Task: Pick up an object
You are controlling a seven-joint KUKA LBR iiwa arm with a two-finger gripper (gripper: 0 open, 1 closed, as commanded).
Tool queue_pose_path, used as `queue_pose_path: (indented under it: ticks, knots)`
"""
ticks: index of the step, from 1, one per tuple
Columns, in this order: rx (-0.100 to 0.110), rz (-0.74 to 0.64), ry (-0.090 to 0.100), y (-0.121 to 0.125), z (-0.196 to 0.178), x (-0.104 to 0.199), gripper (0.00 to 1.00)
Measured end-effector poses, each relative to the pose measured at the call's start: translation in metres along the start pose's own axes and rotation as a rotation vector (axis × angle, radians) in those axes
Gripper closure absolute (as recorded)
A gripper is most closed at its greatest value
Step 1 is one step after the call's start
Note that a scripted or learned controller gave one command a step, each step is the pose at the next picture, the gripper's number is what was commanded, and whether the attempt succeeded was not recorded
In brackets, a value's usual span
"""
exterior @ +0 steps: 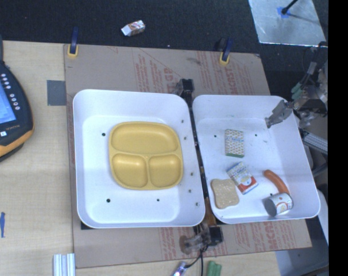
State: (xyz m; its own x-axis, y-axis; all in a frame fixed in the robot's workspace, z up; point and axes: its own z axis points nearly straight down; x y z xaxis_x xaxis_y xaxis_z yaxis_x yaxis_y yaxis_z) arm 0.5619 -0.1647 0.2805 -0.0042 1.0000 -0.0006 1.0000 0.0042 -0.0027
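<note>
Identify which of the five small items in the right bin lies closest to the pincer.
The green-patterned packet, highest in the right bin, lies nearest the pincer; the other four cluster toward the bin's lower edge.

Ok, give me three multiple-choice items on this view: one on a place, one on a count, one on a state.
1. Where is the yellow tray?
A. left bin
B. right bin
C. on the bench

2. How many things lie in the right bin?
A. two
B. five
C. eight

3. How does the can sit?
A. upright
B. on its side
C. on the sausage

Key: 1 A, the tray fills the middle of the left bin. 2 B, box, carton, bread, sausage, can. 3 B, its round end faces sideways.
</note>
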Motion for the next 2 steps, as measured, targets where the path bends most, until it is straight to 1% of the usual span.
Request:
queue_pose_path:
  ticks: [1,2]
  knots:
    - [0.003,-0.001,-0.001,0.043,0.123,0.032,0.00]
    - [0.003,-0.003,-0.001,0.037,0.189,0.048,0.00]
